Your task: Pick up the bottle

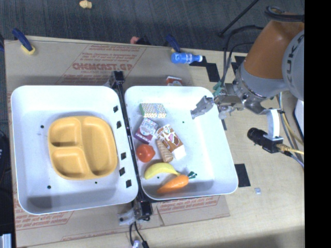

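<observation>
Over the right bin's (pixel 227 161) far-right rim the gripper (pixel 201 107) hangs empty, finger gap unreadable — blue bottle (pixel 185 58) lies outside both bins on the cardboard (pixel 103 61), so a descent here risks grabbing nothing.

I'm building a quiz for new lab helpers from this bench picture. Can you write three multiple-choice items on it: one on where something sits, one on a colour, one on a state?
1. Where does the blue bottle lie?
A. in the left bin
B. on the bench behind the right bin
C. in the divided tray

2. What colour is the divided tray in the left bin?
A. yellow
B. green
C. red

3. What is the gripper holding?
A. the bottle
B. the banana
C. nothing

Answers:
1 B: the bottle rests on the bench past the far rim of the right bin.
2 A: the tray is plainly yellow against the white bin.
3 C: the gripper hangs over the right bin's upper right part with nothing between its fingers; the banana lies in the bin.
</observation>
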Robot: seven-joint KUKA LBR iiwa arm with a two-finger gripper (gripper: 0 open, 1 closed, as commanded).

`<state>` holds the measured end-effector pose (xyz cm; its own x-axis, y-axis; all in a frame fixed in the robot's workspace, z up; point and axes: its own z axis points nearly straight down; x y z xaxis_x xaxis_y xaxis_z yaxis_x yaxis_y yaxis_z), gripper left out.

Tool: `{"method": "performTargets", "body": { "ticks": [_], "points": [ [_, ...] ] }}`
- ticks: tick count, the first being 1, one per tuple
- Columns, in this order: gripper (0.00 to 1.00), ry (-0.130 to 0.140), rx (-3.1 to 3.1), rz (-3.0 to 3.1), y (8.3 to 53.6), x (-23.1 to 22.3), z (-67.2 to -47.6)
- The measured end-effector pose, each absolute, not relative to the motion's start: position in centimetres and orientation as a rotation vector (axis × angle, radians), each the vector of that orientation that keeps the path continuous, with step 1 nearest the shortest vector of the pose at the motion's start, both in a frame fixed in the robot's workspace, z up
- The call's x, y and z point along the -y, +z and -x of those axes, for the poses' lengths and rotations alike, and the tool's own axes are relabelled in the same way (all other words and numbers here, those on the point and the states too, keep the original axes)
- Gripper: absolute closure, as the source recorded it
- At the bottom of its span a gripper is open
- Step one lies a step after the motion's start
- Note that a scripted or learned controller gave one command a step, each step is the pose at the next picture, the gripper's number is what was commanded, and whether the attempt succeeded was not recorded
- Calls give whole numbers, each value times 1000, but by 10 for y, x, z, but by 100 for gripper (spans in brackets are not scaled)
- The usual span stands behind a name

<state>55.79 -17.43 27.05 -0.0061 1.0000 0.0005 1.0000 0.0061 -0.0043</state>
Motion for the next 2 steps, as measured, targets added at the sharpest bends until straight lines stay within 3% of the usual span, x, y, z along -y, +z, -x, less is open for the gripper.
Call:
{"method": "performTargets", "body": {
  "ticks": [1,2],
  "points": [
    [100,6,2230,2205,281,174,-558],
    [100,3,2393,2030,231,211,-482]
  ]
}}
